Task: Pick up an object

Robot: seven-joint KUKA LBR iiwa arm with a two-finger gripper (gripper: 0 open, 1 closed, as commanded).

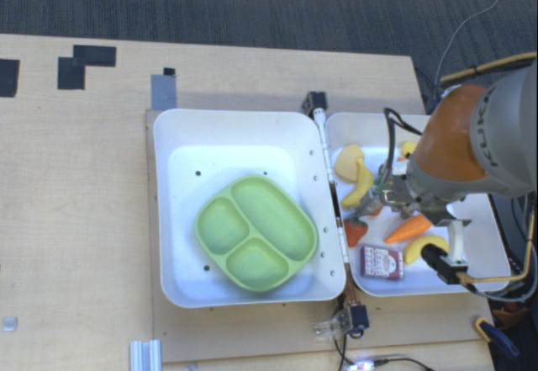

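Toy foods (370,218) crowd right bin (479,283) — left bin (168,193) holds green tray (256,232).

Two white bins sit side by side on the table (76,218). The left bin (168,193) holds a green plate (256,232) with three parts. The right bin (496,251) holds toy food: a banana (361,187), a carrot (409,229) and a red box (382,262). The grey arm (483,138) hangs over the right bin.

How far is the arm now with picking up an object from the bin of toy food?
Done: the arm has reached into the right bin, and its gripper sits low among the food, near the banana and the carrot. In hand: nothing visibly lifted; the grip itself is hidden under the wrist. Left: closing on one item and raising it. The green tray lies in the left bin.
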